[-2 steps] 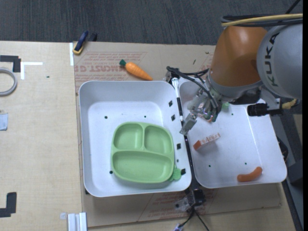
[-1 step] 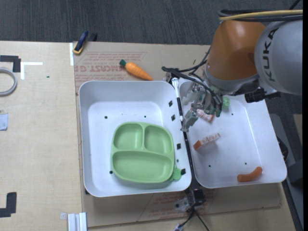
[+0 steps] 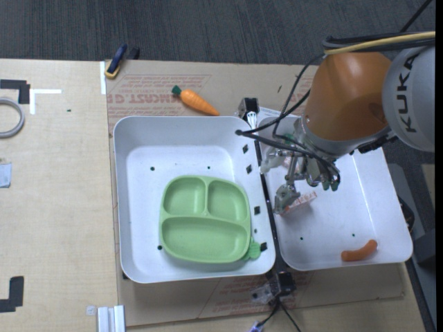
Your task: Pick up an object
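You are looking at an attempt that, by my judgement, has not yet produced a confirmed pick. The arm (image 3: 353, 95) reaches in from the right of the frame and stands over the right bin (image 3: 387, 185), its orange band covering much of that bin's upper part. The hand (image 3: 287, 196) hangs low, right of centre in the frame, close to the bin's left wall, amid a tangle of cables.

At the fingertips there is a small pale item with reddish marking (image 3: 299, 200), lying on or just above the bin floor. You cannot tell from this view whether the hand has closed on it, merely touches it, or stands beside it; how wide the hand stands is not legible either. Treat the grasp as unproven.

Other candidates for the task are in place. An orange sausage-shaped piece (image 3: 358, 251) lies on the floor of the same bin, toward the lower right, well apart from the hand. The left bin (image 3: 131, 185) holds a green divided plate (image 3: 205, 220), lying flat, with a small green piece (image 3: 255, 250) at its lower right corner. A toy carrot (image 3: 196, 100) lies on the worktop (image 3: 55, 206) above the left bin, outside both bins.

Remaining, as I judge it: secure a grip and raise the object visibly off the bin floor.
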Robot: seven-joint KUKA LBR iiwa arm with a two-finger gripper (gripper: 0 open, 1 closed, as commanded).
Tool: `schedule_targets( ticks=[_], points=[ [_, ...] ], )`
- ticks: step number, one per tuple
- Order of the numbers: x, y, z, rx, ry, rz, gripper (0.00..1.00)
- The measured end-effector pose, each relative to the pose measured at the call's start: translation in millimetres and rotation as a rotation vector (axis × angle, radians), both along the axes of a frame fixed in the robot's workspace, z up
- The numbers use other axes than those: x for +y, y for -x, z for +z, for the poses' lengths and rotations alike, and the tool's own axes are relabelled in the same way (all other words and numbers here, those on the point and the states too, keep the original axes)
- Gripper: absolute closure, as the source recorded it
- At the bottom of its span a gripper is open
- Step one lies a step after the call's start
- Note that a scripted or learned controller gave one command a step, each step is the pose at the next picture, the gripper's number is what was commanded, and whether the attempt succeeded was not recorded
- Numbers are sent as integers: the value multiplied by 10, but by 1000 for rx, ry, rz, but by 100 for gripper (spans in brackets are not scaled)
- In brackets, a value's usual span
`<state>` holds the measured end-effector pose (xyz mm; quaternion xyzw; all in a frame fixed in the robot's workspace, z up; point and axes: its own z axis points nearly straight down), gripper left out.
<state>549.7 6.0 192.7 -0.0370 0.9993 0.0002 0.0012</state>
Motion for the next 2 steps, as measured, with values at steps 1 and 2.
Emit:
schedule_targets(
  ticks=[1,2],
  points=[
    [-355,-546,0,-3,0,132,0],
    [-407,-1102,4,-4,0,321,0]
  ],
)
